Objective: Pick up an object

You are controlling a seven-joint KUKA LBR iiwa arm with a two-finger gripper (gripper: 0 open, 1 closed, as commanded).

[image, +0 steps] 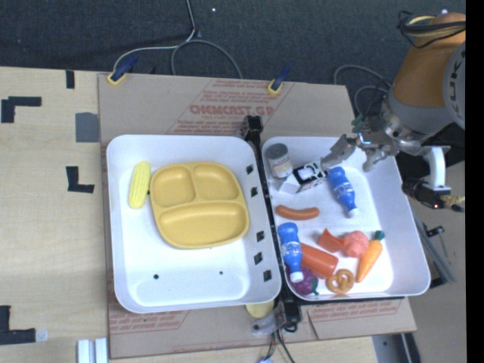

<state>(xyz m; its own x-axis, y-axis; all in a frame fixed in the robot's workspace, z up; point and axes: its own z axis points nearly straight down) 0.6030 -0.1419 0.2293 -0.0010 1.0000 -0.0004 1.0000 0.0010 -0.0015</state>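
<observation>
A: How far along is the pick?

B: Barely started, I'd judge. The gripper (355,151) hangs over the far end of the right bin (401,225), fingers spread wide with nothing between them. Nothing is lifted; every object sits on the bin floor.

A: Which object is nearest to it?

B: A blue bottle (342,190) lies just under and in front of the fingers, and a small black-and-white item (307,174) sits beside it; I can't tell what that one is. A can (277,159) stands near the bin's far left corner.

A: And the rest?

B: A sausage (297,212) lies mid-bin. Toward the near end are a second blue bottle (290,245), a carrot (369,256), a pretzel (339,281) and some red and pink pieces crowded together.

A: So what's left?

B: Everything: descend, close on one thing, lift. The bottle looks the likeliest target, though it's round and may roll.

A: The other bin?

B: The left bin (136,274) holds a yellow tray (200,203) and a corn cob (138,184) just beside it.

A: The surroundings?

B: Both bins rest on cardboard (219,108) clamped to a wooden bench (45,233). Dark carpet (91,13) lies beyond, with cables across it
</observation>
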